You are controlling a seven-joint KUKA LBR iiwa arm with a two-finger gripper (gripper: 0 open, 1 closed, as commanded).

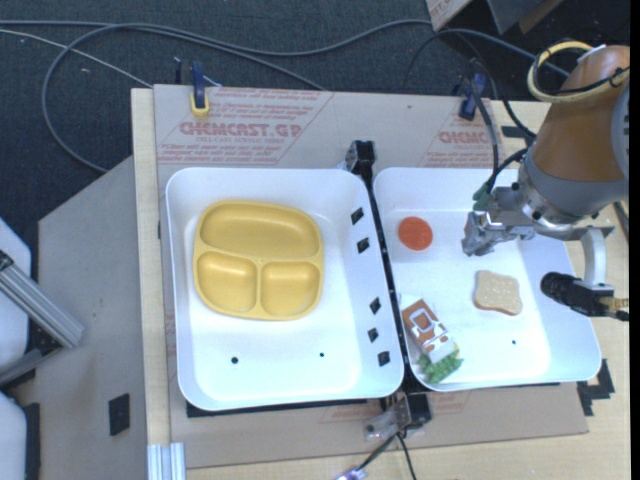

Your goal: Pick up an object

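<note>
Green-edged packet (430, 339), tan bread slice (497, 293)

A robotics lab, clearly: a board (300, 118) stamped with maker's lettering, held by clamps (200, 86) at its far edge, two white bins (190, 298) on it, loose cables (90, 43) trailing over dark carpet (70, 118), aluminium framing (35, 293) at left.

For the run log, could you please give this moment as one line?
gripper: above right bin, nothing visibly held | nearest: orange disc, bread slice | left bin: yellow tray
</note>
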